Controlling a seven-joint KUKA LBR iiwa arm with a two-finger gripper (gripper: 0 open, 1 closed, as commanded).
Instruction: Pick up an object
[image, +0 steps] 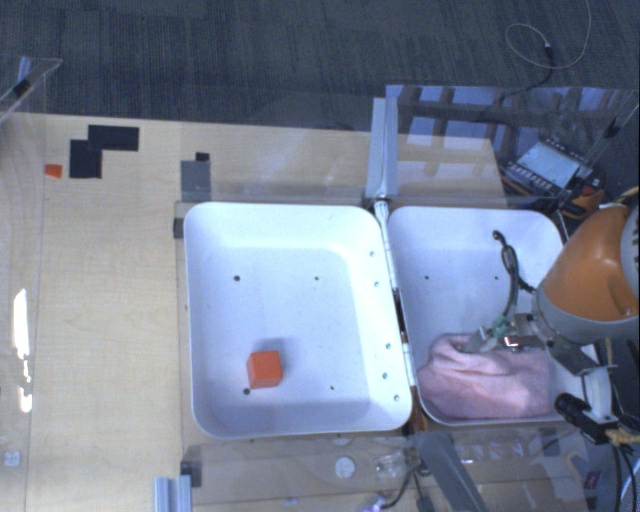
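Bins sit side by side on the pale wooden bench (100, 330), two shallow white trays touching along a metal seam. The left bin (220, 260) holds a small orange block (265, 369), resting flat on the floor toward the near-left part, well apart from every wall except the near one, which it is closer to. A few dark dots mark the bin floor around it.

The right bin (450, 250) holds a crumpled pink cloth (487, 378), heaped in the near half and pressed up against the near wall and the divider side. The arm (595, 275) comes in from the right — its orange band bulks large at the edge — and its wrist end sits low over the far edge of the cloth. The gripper (503, 338) is right at the top of the cloth, seemingly touching the fabric, but the tip is small and tangled with a cable, so whether it is parted, closed or pinching cloth I cannot tell.

Off on the far-left bench lie black L-shaped patches (100, 148) and a tiny orange square (53, 171) — both well away from the bins. A screen (552, 163) glows beyond the right bin.
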